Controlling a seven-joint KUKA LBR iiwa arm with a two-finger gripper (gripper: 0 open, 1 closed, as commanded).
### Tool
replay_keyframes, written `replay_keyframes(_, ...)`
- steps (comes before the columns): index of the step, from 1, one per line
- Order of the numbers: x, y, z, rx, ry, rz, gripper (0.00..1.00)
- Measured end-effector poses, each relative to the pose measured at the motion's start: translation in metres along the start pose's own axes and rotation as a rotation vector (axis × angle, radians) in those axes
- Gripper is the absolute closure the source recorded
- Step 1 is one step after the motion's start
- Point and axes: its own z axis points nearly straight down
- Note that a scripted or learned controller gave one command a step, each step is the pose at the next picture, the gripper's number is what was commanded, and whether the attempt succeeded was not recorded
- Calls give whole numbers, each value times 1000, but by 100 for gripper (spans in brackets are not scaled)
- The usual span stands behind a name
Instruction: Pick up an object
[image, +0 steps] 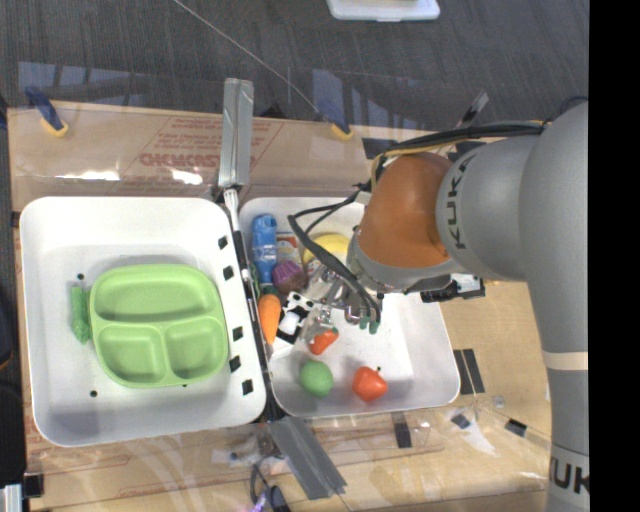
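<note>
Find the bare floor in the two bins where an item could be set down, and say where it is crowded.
Free: right bin's floor right of the tomato; left bin's margins around the green tray. Crowded: right bin's left side, carrot to tool.

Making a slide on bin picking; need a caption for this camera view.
KUKA arm's gripper hovers over toys in the right bin; a green tray sits in the left bin.

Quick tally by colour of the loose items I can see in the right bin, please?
Orange or red: 3 (carrot, piece under the claw, one by the near wall)
Green: 1
Blue: 1
Purple: 1
Yellow: 1
Black-and-white: 1
Total: 8
</note>
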Motion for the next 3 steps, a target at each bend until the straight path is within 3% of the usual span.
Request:
replay_keyframes(1,-4,-43,-37,-12,6,-481,100)
replay_keyframes(2,-4,-43,-37,-13,7,-481,0)
replay_keyframes(3,-17,10,8,0,4,-559,0)
